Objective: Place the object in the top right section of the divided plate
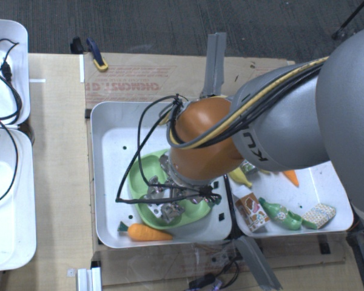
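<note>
One grey robot arm (291, 120) with an orange band (203, 138) above its wrist reaches in from the right, ending in a metal hand (167, 206) that points down over a green divided plate (139, 177). The hand sits low over the near part of the plate, and its fingers are crowded by dark cables, so I cannot tell whether they are open, closed or gripping anything. Black cables (139, 144) loop out from the wrist across the plate toward the far edge of the bin.

The plate lies in the left white bin (103, 162), toward its middle, largely covered by the wrist. A toy carrot (147, 233), orange with a green top, lies flat just beside the plate's near rim, close to the near edge of that bin and apart from the hand.

The right white bin (333, 190) touches the left one along their shared edge. In it lie a yellow banana (241, 176) near the shared edge, an orange wedge-shaped piece (291, 177), a small brown carton (251, 211), a green bottle (282, 214) and a pale patterned block (319, 214) toward the near right corner.

Both bins rest on a tan surface (133, 77) that bears red print.
</note>
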{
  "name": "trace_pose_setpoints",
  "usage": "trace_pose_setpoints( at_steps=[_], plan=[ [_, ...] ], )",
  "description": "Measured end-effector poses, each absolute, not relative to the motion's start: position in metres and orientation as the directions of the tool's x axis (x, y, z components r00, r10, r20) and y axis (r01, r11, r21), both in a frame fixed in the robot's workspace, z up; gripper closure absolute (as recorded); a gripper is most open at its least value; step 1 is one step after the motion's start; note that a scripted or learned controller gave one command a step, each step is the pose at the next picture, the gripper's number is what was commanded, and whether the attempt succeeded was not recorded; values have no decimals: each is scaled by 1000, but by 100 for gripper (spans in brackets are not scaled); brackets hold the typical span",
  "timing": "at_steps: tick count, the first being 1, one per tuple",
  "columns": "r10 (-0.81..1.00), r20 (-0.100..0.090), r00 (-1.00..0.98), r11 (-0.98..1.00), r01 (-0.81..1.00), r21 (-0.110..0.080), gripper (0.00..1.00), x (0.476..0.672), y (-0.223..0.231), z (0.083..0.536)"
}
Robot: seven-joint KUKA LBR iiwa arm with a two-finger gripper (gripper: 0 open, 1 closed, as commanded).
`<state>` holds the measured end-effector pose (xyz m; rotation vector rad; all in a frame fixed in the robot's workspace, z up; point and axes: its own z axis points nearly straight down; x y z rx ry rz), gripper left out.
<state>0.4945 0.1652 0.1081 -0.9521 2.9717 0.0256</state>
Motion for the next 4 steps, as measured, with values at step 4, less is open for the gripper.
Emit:
trace_pose_setpoints(
  at_steps=[4],
  plan=[
    [-188,2,-982,982,-188,0,100,513,130,147]
  ],
)
